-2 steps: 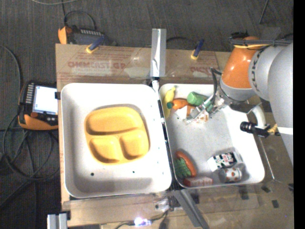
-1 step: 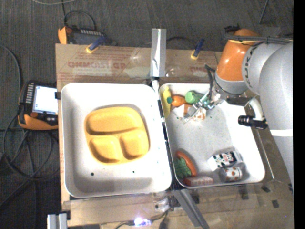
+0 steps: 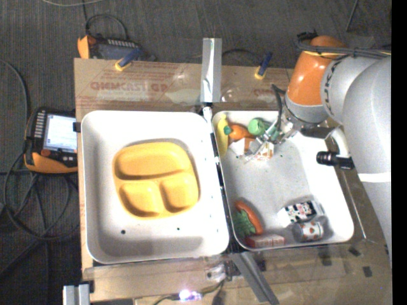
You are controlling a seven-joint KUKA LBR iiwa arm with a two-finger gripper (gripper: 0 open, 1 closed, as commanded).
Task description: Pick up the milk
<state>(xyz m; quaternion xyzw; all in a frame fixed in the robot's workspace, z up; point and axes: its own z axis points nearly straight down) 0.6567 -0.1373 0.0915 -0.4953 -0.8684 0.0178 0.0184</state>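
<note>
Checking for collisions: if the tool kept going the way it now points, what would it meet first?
The tool points left and down into the right bin. It would likely meet the small white-and-orange item at its tip first, then the bin floor; depth is unclear.

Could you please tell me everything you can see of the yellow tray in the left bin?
The yellow tray looks like moulded plastic, glossy, with rounded corners. It has three compartments: one long one along the far side and two smaller ones nearer the camera. It lies flat, slightly rotated, near the middle of the left bin. Nothing touches it except the bin floor.
</note>
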